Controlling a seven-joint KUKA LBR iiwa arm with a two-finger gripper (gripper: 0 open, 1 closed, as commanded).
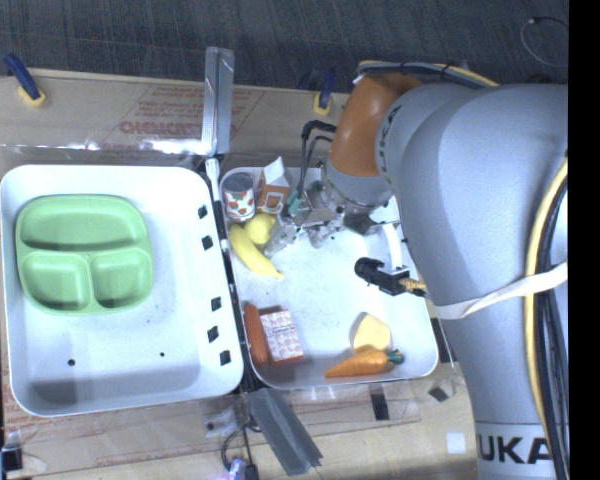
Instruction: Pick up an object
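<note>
My gripper [305, 225] hangs low over the back of the right bin [420, 340], beneath the arm's orange band. It is just right of a yellow banana [254, 255] and a small yellow fruit [261, 228]. A white and red cup [239, 197] and a small orange carton [273, 197] stand right behind it, in the bin's back left corner. I see nothing held in the gripper.
Near the right bin's front lie a brown sausage [254, 334], a red-brown packet [281, 334], a carrot [360, 365] and a yellow wedge [371, 330]. The left bin [110, 353] holds a green divided tray [80, 253]. The bulky arm covers the right bin's right side.
</note>
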